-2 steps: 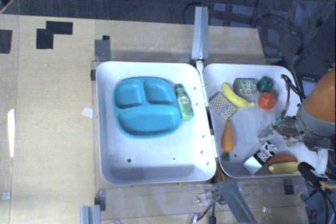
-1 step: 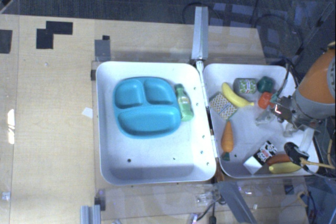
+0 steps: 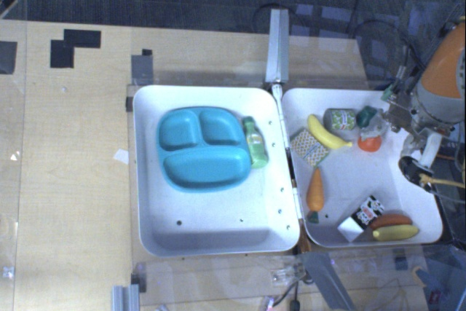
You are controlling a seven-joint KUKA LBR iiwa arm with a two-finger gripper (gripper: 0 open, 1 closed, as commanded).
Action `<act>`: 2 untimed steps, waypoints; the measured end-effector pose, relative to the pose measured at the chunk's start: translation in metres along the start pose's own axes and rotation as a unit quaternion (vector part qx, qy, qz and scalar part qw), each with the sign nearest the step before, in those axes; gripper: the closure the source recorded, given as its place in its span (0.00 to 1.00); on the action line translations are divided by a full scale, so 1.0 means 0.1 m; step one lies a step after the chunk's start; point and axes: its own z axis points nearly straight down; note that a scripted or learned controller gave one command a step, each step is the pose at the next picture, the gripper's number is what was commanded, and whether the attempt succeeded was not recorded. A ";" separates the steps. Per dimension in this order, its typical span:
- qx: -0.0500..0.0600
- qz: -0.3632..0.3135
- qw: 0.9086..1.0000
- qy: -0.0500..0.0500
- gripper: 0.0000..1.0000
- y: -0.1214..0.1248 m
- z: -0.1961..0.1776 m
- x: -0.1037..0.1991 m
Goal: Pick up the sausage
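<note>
The sausage (image 3: 391,220) is a short red-brown link lying in the near right corner of the right bin (image 3: 342,178). A yellow banana-like piece (image 3: 396,232) lies tight against its near side. My gripper (image 3: 391,115) hangs over the far right part of that bin, well behind the sausage and close to a small teal item (image 3: 366,115) and a red-orange round item (image 3: 370,143). Nothing shows as held by it.
The right bin also holds a banana (image 3: 326,133), a greenish can (image 3: 339,119), a checkered block (image 3: 309,147), a carrot (image 3: 314,191) and a black-and-white carton (image 3: 366,213) just left of the sausage. In the left bin (image 3: 211,229) lie a blue divided plate (image 3: 202,148) and a green bottle (image 3: 255,143).
</note>
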 end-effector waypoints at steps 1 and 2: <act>-0.003 -0.004 1.000 0.001 0.00 -0.52 0.63 -0.26; -0.005 0.053 0.999 0.002 0.00 -0.77 0.62 -0.36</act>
